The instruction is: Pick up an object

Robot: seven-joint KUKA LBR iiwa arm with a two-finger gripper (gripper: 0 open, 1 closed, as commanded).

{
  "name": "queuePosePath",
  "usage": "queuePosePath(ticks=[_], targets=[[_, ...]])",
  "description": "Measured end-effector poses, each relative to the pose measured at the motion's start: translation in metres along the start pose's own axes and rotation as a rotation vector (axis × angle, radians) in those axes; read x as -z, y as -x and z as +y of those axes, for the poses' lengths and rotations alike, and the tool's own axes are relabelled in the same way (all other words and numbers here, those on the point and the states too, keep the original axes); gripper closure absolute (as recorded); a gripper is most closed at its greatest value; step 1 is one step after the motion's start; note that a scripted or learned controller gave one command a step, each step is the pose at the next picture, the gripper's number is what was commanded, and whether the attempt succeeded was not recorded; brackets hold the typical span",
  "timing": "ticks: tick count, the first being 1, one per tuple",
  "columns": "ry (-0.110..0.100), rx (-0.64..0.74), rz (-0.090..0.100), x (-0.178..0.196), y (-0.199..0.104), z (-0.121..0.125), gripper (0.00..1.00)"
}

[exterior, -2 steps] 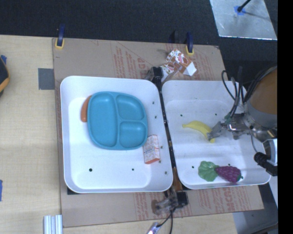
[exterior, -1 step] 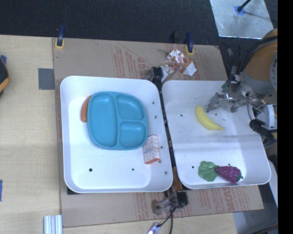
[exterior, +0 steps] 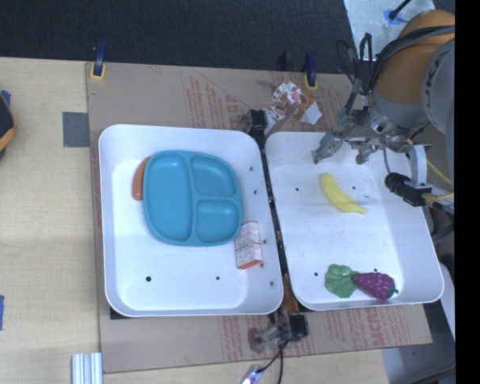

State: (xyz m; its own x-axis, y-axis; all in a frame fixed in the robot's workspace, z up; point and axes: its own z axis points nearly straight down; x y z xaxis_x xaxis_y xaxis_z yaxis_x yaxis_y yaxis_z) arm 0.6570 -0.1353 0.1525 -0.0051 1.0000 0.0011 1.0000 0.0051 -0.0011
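Gripper (exterior: 342,152) at upper right of frame, over the top edge of the right bin (exterior: 412,238), fingers spread apart, nothing between them. Grey arm with orange band comes in from the right edge behind it.

Yellow banana (exterior: 341,194) lies in the upper middle of the right bin, just below the gripper, apart from it, not touching. Green leafy toy (exterior: 339,281) and purple grape bunch (exterior: 374,285) sit touching each other at the bin's lower edge, well apart from the banana.

Left bin (exterior: 184,290) holds a blue divided plate (exterior: 193,198) in its upper centre; an orange item (exterior: 138,181) pokes out from under the plate's left side, type unclear. Small printed carton (exterior: 248,245) lies just beside the plate's lower right corner, near the bin's right wall.

Crumpled wrapper (exterior: 292,102) on the cardboard above the bins, centre top.
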Motion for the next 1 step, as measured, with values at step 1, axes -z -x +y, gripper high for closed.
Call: queuePosePath(ticks=[1], targets=[[-0.004, -0.001, -0.002, -0.0612, 0.0157, -0.0258, 0.0]])
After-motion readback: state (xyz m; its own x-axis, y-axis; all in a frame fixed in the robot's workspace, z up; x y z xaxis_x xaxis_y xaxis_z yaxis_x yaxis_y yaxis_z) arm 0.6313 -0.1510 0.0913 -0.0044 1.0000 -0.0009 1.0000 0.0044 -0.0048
